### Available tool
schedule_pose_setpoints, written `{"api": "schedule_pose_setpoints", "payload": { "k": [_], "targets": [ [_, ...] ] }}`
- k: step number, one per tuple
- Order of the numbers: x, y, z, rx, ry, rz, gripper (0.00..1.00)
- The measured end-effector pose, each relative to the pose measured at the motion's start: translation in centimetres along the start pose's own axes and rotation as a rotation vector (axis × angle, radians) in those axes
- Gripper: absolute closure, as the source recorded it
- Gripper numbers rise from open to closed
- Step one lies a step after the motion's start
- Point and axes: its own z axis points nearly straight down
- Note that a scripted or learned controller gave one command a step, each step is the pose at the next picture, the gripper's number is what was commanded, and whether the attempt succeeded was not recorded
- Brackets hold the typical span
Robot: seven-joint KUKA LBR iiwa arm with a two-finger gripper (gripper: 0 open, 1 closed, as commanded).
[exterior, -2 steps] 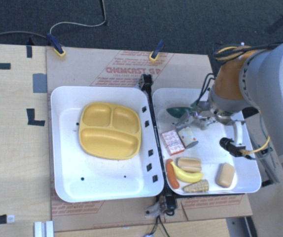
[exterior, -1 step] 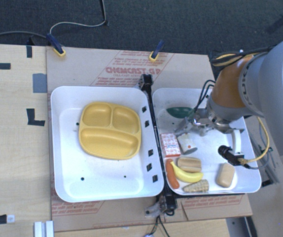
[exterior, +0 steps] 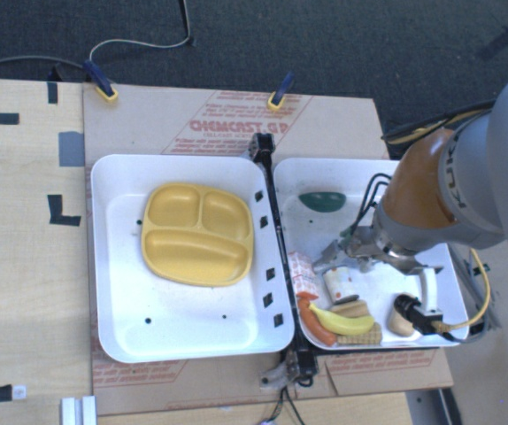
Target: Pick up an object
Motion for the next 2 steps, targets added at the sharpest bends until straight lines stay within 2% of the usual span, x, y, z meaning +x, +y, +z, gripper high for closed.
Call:
{"api": "schedule_pose_setpoints", "payload": {
  "k": [1, 2],
  "targets": [
    [2.0, 5.1, 0.1, 0.001, 0.001, -0.001, 0.0],
    [2.5, 12.1, 0.2, 0.003, 0.002, -0.001, 0.0]
  ]
}}
